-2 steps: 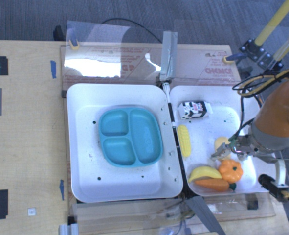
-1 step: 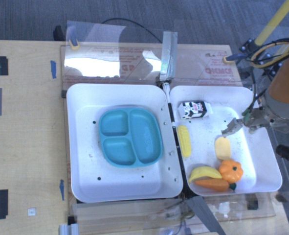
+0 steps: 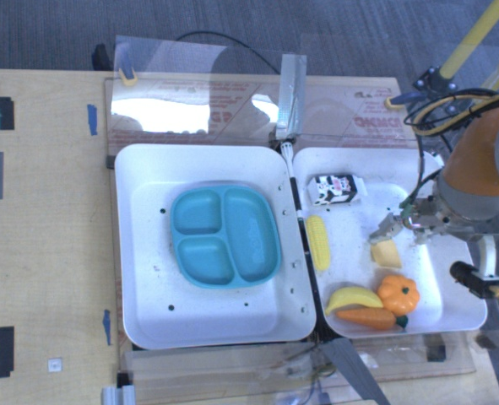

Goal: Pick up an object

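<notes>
The right bin [image 3: 452,315] holds several toy foods. A black-and-white milk carton [image 3: 331,189] lies at its far left and a yellow corn cob [image 3: 317,241] along its left wall. A pale yellow cheese wedge [image 3: 387,255] sits near the middle. A banana [image 3: 355,297], a carrot [image 3: 369,317] and an orange pumpkin [image 3: 398,294] are bunched at the near edge. My gripper [image 3: 404,231] hangs low over the bin, just beyond the cheese wedge. It is open, with nothing between its fingers.
The left bin [image 3: 139,226] holds a teal divided plate [image 3: 225,234]. A divider wall [image 3: 300,226] separates the two bins. Clear plastic panels [image 3: 198,91] stand along the far side. Yellow and black cables [image 3: 443,108] hang at the upper right above the arm.
</notes>
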Available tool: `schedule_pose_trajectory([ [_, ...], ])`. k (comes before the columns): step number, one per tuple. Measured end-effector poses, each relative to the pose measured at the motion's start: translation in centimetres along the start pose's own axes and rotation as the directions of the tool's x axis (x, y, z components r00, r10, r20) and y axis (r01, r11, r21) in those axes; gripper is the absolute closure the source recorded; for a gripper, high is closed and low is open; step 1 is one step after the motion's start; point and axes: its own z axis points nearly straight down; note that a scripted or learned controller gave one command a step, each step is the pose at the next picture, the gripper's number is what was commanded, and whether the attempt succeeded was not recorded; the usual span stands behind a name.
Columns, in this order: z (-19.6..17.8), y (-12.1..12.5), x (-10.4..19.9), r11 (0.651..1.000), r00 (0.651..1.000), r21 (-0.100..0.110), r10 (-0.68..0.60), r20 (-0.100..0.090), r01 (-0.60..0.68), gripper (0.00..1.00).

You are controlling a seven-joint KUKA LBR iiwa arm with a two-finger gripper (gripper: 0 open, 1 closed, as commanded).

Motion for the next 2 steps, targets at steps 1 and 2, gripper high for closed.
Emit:
schedule_pose_trajectory([
  [1, 0.1, -1.8, 4.6, 0.998, 0.998, 0.002, 0.065, -0.002, -0.065, 0.00],
  [2, -1.1, -1.6, 4.5, 0.998, 0.998, -0.004, 0.065, 0.001, -0.065, 1.00],
])
